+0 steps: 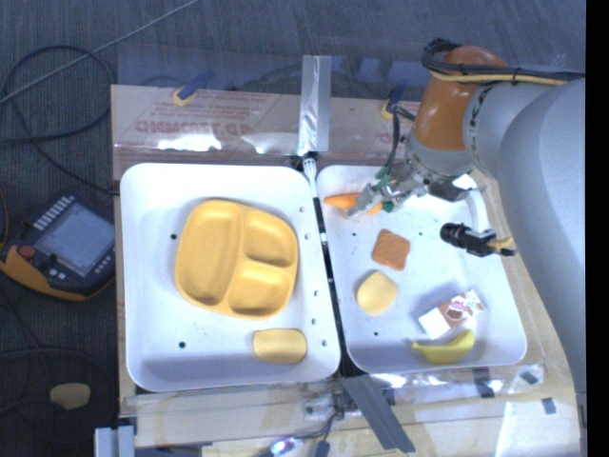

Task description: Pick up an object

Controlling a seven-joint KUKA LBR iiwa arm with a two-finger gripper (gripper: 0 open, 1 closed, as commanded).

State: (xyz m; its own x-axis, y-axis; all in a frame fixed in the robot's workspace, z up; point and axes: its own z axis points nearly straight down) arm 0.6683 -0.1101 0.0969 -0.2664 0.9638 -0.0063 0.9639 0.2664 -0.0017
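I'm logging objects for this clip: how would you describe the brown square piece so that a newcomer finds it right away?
Start at the right bin, the one the arm reaches into. Near its middle, just below the claw and the orange carrot-like piece, lies the brown square piece. It is flat, toast-coloured and angular, unlike the rounded pale yellow lump directly below it.

We count two white bins point(133, 284), one yellow divided tray point(238, 255), one banana point(443, 347), one carrot point(340, 200) just left of the claw point(373, 201), and two pale yellow lumps point(280, 345).
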